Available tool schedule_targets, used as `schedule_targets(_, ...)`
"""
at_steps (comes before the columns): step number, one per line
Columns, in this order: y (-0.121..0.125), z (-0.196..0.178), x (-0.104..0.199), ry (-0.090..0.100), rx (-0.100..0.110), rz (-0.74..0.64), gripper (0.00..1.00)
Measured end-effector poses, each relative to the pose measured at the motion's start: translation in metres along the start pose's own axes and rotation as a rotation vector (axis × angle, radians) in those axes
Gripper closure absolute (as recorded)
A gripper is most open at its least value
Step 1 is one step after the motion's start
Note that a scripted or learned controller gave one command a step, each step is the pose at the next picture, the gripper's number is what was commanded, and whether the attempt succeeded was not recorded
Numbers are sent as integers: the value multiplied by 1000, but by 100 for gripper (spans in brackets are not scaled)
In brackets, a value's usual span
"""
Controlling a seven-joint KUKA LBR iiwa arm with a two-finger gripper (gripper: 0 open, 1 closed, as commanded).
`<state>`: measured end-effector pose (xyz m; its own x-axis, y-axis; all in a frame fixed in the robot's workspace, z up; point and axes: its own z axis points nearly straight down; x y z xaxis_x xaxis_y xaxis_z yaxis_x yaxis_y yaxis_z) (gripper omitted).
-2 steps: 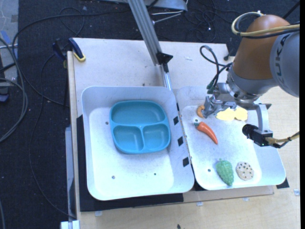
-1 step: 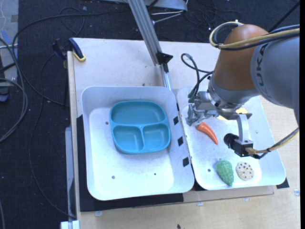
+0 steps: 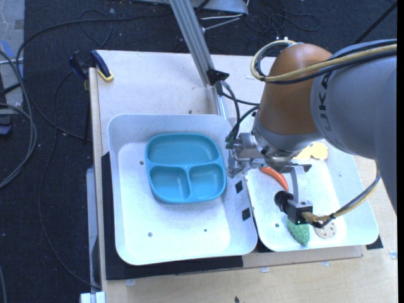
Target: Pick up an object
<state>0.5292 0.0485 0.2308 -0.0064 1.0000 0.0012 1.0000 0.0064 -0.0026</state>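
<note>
Gripper (image 3: 240, 161) is low over the ridge where the two bins meet, just beside the right rim of the blue divided plate (image 3: 186, 168). The wrist and its orange band (image 3: 293, 87) cover it from above, so I can't tell whether the claw is spread, closed or gripping something.

Left bin (image 3: 158, 229): holds the blue divided plate, three compartments, lying flat. It sits toward the far side, right edge close to the bin wall.

Right bin (image 3: 346, 182), pick candidates:
- orange piece (image 3: 276, 175): long, thin, lying slanted just right of the gripper, far end tucked under the wrist
- yellow piece (image 3: 317, 151): far side of the bin, largely hidden behind the arm
- green lump (image 3: 300, 233): at the near edge
- tan disc (image 3: 326, 231): round, speckled, just right of the green lump; can't tell if they touch

Two small black patches (image 3: 240, 187) sit on the ridge between the bins, near side of the gripper.

Grey arm (image 3: 360, 93) comes in from the right across the far half of the right bin. The pale bench (image 3: 151, 81) carries both bins. An aluminium strut (image 3: 189, 30) slants in from the far side, ending near the far rim where the bins meet. Black clamp (image 3: 95, 65) with a yellow tip at the far-left bench corner
</note>
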Motion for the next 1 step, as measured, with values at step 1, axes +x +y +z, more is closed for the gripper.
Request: schedule_targets(1, -20, -4, 43, 0, 0, 0, 100)
